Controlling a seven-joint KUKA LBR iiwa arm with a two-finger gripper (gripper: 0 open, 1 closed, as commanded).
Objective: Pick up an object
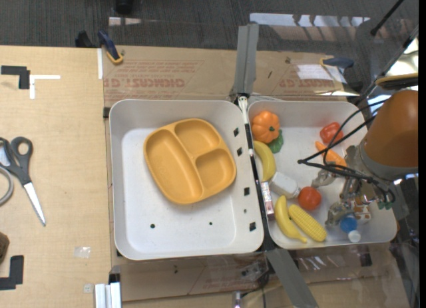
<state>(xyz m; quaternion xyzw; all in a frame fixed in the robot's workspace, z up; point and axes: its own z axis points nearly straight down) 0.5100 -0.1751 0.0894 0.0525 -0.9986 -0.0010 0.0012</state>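
Yellow plastic corn cob [307, 223] is lying near the front wall of the right-hand shallow white bin [303, 119], and it is probably the likeliest thing for the pick. Its long axis is running on a slant, from upper left to lower right in the camera view, with one end pointing toward the bin's front right corner. Just to its left, touching or nearly touching it, a yellow plastic banana [286, 219] is lying on much the same slant. A small red round tomato-like toy [309, 198] is sitting just above the cob.

The metal two-finger tool [346, 208] is hanging just to the right of the cob, near a small blue-and-white object [349, 225] at the bin's front edge. Cables and metal parts are cluttering the tool, so whether it is wide, narrow or holding anything cannot be told. The coming move would seem to call for a short shift leftward, with the tool closing across the cob's slanted length.

Further out, a second banana, a small orange pumpkin [265, 126] and a white block [284, 184] are resting in the same bin. The left bin is holding an orange divided plastic plate [190, 160]. Scissors [25, 175] are lying on the table.
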